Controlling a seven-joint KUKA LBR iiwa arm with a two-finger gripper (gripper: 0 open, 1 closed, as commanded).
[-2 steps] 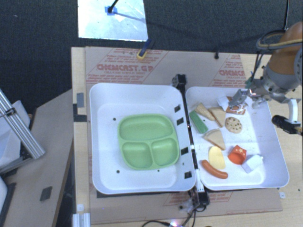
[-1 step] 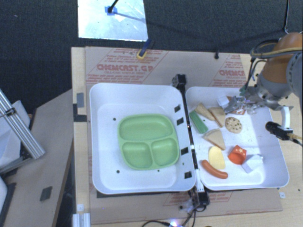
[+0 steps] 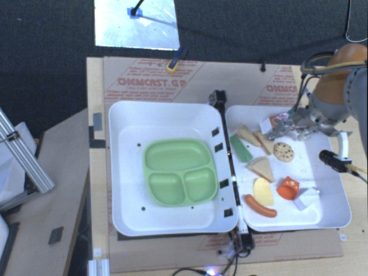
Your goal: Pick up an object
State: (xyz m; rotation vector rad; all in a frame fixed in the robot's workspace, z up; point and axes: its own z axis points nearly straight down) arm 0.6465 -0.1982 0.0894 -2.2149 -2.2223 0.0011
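Tool (image 3: pixel 280 129) low at right bin's (image 3: pixel 333 214) far edge, jaw state can't tell. Nearest pick: cookie (image 3: pixel 283 151), just below tool toward cam; wedge (image 3: pixel 249 135) to its left, long axis diagonal.

The arm (image 3: pixel 345 82) is running off the right edge, so its upper links are being cut from view. The end effector (image 3: pixel 283 129) is sitting low over the far part of the right bin (image 3: pixel 333 211), and its metal parts are blurring together, hiding a small red and white item (image 3: pixel 280 119) beneath. A pale object (image 3: pixel 11 171) at the left edge is being cropped too.
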